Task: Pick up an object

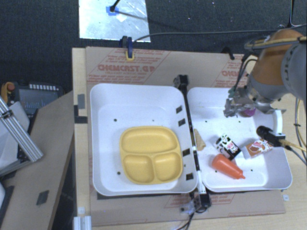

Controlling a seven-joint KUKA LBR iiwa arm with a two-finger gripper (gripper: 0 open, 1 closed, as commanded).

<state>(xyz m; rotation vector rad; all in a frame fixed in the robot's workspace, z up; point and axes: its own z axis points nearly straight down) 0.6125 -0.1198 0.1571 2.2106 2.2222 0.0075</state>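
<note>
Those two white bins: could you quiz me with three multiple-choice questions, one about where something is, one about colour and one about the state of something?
1. Where does the yellow tray lie?
A. left bin
B. right bin
C. on the cardboard outside both bins

2. What colour is the cone-shaped toy at the right bin's front?
A. blue
B. orange
C. green

3. How does the yellow tray sit?
A. standing on edge
B. flat, hollows facing up
C. upside down

Answers:
1 A: it fills the middle of the left bin.
2 B: it is plainly orange, beside a black-and-white patterned toy.
3 B: its three compartments show from above.
</note>
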